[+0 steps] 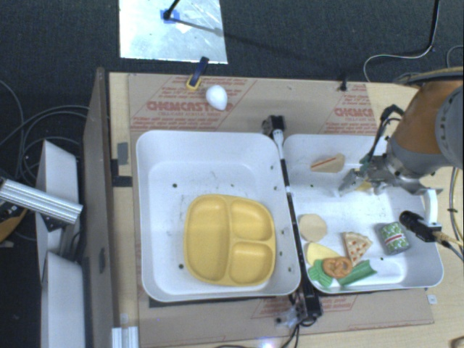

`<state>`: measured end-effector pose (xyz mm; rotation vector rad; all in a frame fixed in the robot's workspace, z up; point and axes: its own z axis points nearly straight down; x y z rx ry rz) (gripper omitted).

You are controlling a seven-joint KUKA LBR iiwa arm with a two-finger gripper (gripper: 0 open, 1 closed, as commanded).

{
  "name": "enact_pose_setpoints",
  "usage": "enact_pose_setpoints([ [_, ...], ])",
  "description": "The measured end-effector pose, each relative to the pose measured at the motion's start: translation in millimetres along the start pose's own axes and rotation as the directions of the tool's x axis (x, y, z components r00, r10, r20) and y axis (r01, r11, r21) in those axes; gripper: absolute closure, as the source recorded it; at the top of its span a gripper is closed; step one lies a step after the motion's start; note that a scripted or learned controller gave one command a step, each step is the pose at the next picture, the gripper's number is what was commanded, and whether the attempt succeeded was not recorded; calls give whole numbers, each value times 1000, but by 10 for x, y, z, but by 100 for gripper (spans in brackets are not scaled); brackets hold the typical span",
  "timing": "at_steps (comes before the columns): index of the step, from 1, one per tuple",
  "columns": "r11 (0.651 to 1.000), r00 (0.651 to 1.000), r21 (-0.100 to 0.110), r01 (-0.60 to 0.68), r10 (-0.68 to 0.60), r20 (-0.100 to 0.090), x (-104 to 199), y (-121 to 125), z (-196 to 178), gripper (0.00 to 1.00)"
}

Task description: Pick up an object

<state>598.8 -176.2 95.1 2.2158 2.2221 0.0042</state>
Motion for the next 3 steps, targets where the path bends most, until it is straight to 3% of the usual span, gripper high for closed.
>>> enact_pose_setpoints([
  [1,1000,1000,17,10,-10,0,396,660,75,0],
  [2,1000,1000,25,4,-4,2,673,660,121,0],
  [3,1000,1000,15,0,-1,3,897,669,134,0],
])
